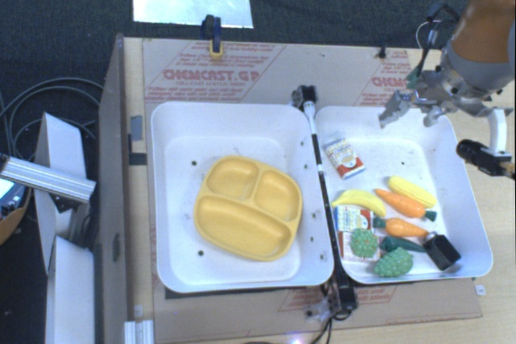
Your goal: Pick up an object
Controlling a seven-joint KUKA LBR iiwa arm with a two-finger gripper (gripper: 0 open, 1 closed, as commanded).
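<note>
The right bin holds several toy foods. A small red and white carton lies near its far left. Closer to the front lie a banana, a corn cob, two carrots, a second carton and two green vegetables. My gripper hangs over the bin's far edge, well behind the carton. Its fingers are spread apart, open, with nothing between them.
The left bin holds a yellow divided plate. A black block sits at the right bin's front right corner. A black clamp stands where the bins meet at the back. Cables and a metal bar lie left of the bench.
</note>
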